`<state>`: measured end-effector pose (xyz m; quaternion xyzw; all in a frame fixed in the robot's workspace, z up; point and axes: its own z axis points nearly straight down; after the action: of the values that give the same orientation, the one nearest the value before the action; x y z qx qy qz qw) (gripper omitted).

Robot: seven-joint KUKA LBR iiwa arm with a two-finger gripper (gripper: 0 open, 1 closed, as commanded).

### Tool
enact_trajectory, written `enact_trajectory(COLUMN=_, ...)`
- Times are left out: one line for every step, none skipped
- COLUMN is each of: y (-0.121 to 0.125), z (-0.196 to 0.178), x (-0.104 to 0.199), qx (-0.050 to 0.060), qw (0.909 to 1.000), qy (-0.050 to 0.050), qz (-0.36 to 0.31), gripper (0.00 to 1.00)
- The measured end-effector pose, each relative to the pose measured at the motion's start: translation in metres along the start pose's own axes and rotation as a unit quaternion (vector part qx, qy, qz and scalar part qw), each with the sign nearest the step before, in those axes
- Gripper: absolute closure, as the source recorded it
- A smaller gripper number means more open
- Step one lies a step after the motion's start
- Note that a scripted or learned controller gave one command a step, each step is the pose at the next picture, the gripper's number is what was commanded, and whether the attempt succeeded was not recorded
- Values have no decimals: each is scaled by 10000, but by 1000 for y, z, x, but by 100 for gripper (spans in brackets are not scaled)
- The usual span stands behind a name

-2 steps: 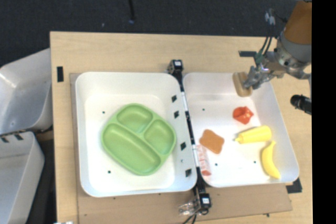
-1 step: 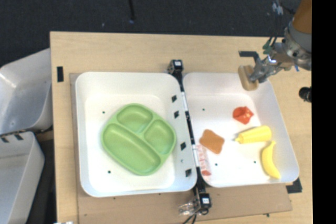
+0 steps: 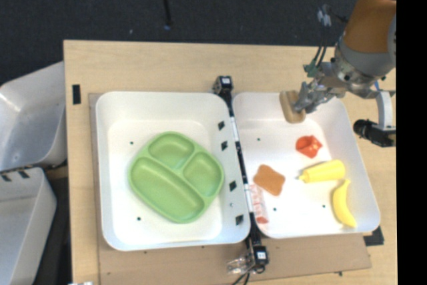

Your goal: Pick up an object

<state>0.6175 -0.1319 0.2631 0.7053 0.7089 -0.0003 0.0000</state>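
My gripper hangs over the far edge of the right bin, reaching in from the right. It is shut on a tan block, which stands on edge at the fingertips near the bin's back rim. Lower in the same bin lie a red piece, a yellow bottle-like item, a banana and an orange-brown slice.
The left bin holds a green divided plate. A small pink wrapper lies by the divider between the bins. White containers stand off the bench at the left.
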Motion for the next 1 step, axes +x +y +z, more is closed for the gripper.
enact_trajectory(y=-13, z=-6, x=49, qx=-3, qw=10000, qy=6, qz=-4, gripper=100)
